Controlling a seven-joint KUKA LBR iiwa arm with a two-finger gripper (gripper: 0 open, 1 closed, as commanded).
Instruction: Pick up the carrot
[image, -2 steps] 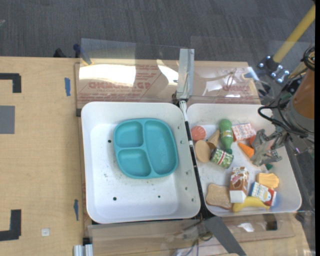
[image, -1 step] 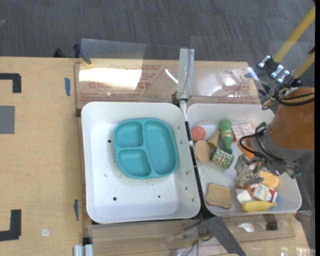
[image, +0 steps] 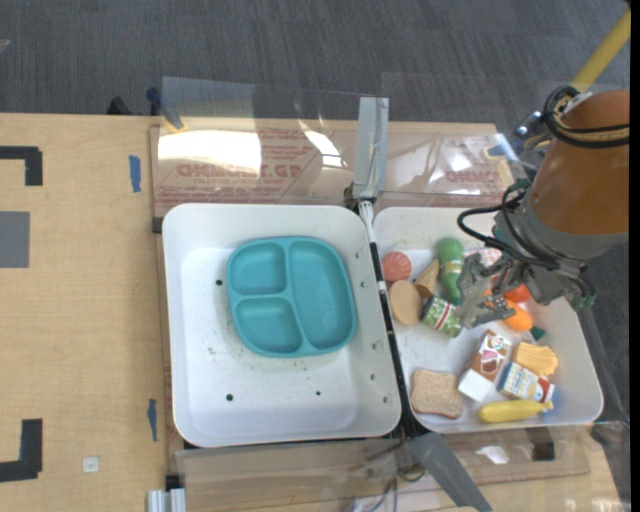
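The carrot (image: 519, 318) is a small orange piece in the right bin (image: 590, 400), partly covered by the gripper's dark body. A second orange bit shows just above it, and I cannot tell if they are one object. The gripper (image: 492, 293) hangs low over the middle of the right bin, right beside the carrot's left side, under the grey wrist and orange band (image: 590, 165). Cables and the gripper body hide the contact area, so a hold on anything cannot be seen.
Around the gripper lie a green bottle (image: 451, 258), a small can (image: 440, 316), a red piece (image: 398, 266), a tan piece (image: 405, 301), toast (image: 437, 393), a banana (image: 512, 410), small cartons (image: 490, 360) and cheese (image: 538, 358). The left bin (image: 200, 390) holds a teal divided plate (image: 292, 297).
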